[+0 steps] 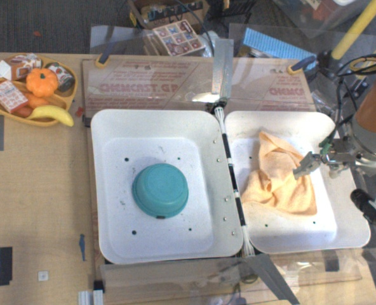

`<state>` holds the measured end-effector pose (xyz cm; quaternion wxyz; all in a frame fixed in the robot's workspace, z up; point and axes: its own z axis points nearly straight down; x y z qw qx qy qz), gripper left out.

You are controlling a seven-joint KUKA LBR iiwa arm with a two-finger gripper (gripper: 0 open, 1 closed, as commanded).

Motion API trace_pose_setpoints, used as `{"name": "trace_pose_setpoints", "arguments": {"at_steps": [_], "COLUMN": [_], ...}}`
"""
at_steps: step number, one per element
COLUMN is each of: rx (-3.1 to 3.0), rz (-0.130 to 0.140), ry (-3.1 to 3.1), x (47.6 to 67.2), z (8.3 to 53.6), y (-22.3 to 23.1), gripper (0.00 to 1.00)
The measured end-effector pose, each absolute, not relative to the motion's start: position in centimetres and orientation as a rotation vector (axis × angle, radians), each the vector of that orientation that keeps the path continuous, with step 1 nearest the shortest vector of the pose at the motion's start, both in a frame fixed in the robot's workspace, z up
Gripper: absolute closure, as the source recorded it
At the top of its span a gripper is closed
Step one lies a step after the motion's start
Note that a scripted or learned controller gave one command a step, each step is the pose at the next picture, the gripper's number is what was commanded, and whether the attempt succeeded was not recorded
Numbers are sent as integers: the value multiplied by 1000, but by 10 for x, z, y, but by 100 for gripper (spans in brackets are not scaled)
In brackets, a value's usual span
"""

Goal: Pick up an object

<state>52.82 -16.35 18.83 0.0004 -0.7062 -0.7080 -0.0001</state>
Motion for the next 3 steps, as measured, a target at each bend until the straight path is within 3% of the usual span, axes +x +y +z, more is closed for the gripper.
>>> {"name": "trace_pose_setpoints", "arguments": {"at_steps": [1,2,3], "rx": [-2168,-2173,-1995], "rz": [-10,-15,-7], "ry": [-2287,-2284,-2442], "x": [546,547,616], "z": [90,100,90], "y": [-193,-194,-182], "gripper": [0,100,100]}}
